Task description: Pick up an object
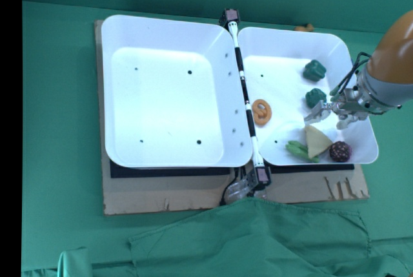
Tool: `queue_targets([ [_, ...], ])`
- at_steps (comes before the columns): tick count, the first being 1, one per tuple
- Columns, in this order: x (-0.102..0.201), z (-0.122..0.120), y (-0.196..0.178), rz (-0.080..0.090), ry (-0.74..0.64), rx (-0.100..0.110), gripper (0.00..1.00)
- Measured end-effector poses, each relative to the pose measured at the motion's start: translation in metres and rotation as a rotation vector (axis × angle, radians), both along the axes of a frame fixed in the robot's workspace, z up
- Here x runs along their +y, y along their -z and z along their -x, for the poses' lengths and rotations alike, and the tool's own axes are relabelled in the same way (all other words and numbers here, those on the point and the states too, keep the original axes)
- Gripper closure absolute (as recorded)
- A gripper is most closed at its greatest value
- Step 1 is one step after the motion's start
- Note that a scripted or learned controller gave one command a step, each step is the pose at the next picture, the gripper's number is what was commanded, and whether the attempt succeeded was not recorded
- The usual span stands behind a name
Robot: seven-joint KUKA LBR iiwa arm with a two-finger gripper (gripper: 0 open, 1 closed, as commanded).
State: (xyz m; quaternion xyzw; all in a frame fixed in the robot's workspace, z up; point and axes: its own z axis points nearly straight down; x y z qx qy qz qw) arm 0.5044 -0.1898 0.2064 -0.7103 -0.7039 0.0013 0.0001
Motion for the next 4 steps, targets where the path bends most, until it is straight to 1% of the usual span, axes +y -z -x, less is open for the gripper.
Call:
queue_targets([
  [1, 0.0229, 0.0204, 0.0212, 0.012, -0.002, -0.025, 0.00],
  [4, 0.0224, 0.0202, 0.0210, 0.011, -0.003, -0.024, 0.00],
])
